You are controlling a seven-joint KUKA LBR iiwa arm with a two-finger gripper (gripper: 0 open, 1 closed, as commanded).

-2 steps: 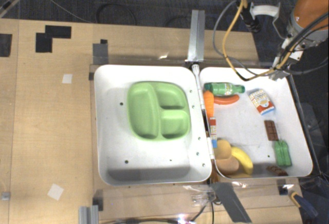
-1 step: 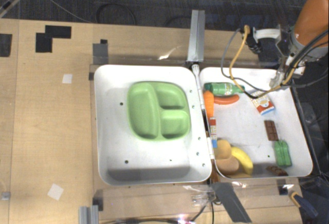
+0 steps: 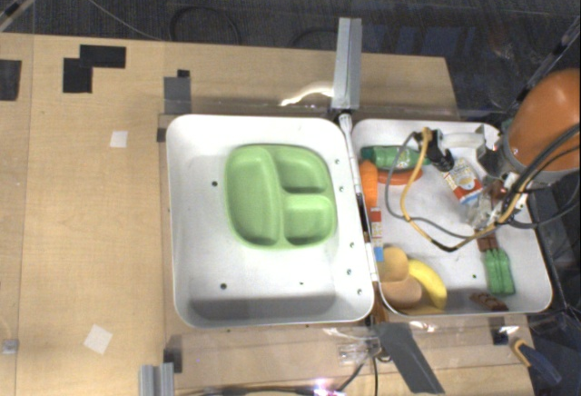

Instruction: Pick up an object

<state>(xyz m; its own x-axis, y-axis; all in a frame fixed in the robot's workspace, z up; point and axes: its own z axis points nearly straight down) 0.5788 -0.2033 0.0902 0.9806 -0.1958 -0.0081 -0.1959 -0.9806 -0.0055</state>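
Observation:
The right bin (image 3: 536, 299) holds several objects. A green bottle (image 3: 388, 155) lies at its back left, with an orange carrot (image 3: 369, 181) just in front of it. A yellow banana (image 3: 428, 282) and a tan rounded piece (image 3: 397, 270) rest at the front left. A green block (image 3: 499, 273) and a small brown piece (image 3: 488, 301) lie at the front right. The arm's orange band (image 3: 547, 119) comes in from the right, and my gripper (image 3: 483, 203) reaches low over the bin's right half, beside a small red and white item (image 3: 463, 184). Cables hide its tip.
The left bin (image 3: 195, 294) carries a green divided plate (image 3: 278, 194). A black and yellow cable (image 3: 408, 203) loops across the middle of the right bin. A metal post (image 3: 346, 63) stands behind the divider between the bins.

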